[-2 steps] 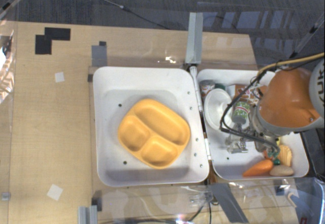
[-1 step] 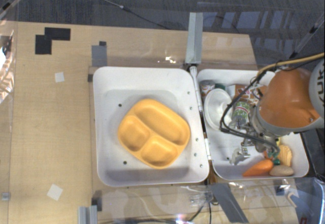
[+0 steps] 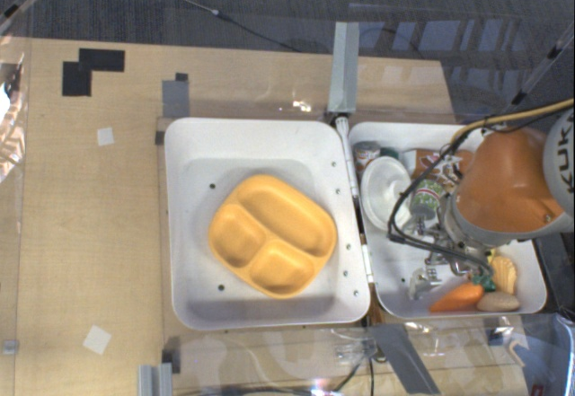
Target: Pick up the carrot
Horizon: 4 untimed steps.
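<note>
The carrot [image 3: 455, 297], orange with a green top at its right end, lies near the front edge of the right bin [image 3: 388, 303]. My gripper [image 3: 437, 270] hangs low in that bin, just above and slightly left of the carrot, under the arm's orange band [image 3: 503, 183]. The wrist and its cables hide much of the gripper. From this view I cannot say whether it touches the carrot.
The left bin [image 3: 189, 206] holds a yellow divided plate [image 3: 272, 233]. In the right bin, a white bowl [image 3: 384, 188] and a small can [image 3: 367, 154] sit at the left. A yellow corn-like piece [image 3: 506, 275] and a beige lump [image 3: 499, 302] lie right of the carrot.
</note>
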Tool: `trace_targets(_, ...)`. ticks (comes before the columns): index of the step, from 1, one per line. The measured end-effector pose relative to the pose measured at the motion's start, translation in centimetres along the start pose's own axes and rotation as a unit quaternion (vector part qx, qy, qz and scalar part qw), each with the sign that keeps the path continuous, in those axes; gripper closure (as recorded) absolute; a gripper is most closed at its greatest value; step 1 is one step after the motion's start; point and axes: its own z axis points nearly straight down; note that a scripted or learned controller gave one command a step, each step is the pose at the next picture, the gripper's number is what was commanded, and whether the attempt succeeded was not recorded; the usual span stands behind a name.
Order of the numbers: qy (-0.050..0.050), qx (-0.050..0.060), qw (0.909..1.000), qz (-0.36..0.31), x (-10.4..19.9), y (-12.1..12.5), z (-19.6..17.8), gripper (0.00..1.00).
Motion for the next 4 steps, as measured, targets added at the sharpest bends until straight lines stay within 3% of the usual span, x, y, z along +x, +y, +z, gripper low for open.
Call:
trace_targets(1,-0.006,0.001,1.0,-0.003,-0.4,0.1,-1.3,1.0)
trace_targets(2,-0.001,0.003,0.9998,0.022,-1.5,-11.0,-30.6,1.0)
trace_targets(3,0.008,-0.003,0.9962,-0.086,-2.3,-9.8,-11.5,1.0)
trace_targets(4,0.006,-0.002,0.9971,-0.075,-0.2,-9.8,-3.8,1.0)
